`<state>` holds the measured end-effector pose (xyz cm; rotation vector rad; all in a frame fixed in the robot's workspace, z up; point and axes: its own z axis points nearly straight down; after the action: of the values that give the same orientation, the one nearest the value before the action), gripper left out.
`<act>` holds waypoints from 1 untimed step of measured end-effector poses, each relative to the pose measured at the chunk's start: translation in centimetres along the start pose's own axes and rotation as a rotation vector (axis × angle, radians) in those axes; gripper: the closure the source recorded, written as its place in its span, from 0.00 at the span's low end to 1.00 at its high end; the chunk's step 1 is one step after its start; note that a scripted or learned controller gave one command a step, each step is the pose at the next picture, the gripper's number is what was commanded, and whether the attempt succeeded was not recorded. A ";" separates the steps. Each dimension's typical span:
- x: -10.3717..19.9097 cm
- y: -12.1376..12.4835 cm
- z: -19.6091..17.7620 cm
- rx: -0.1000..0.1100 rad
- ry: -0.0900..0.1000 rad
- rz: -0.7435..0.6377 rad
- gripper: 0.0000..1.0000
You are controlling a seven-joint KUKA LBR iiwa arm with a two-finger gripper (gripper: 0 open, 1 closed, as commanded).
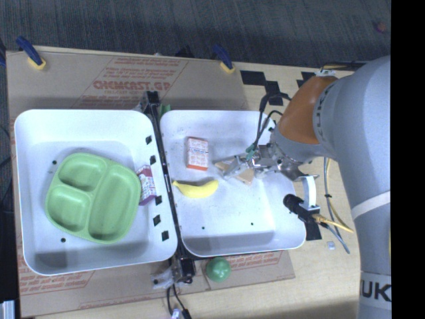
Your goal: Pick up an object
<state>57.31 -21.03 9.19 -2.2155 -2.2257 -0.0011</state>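
Banana [196, 189] (right bin [226, 241]) | orange box [196, 153] behind | gripper [247, 167] beside

Two white bins [40, 131], one green plate [93, 196], one banana [196, 189], one orange box [196, 153].

The robot's arm [362, 131] is a thick, smooth, light-grey cylinder with a rounded glossy orange band [302, 115] just behind the wrist. Dark letters "UK" [376, 290] mark its lower casing. Thin black cables [265, 115] loop from the band toward the metallic two-finger gripper [249, 159]. Behind the fingers sits a white bracket with a black fitting [302, 208] and yellow wires [335, 224].
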 end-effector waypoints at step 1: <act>0.0 0.0 -1.0 0.001 0.000 -0.004 1.00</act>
<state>57.33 -21.01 10.20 -2.2100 -2.2300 -0.0007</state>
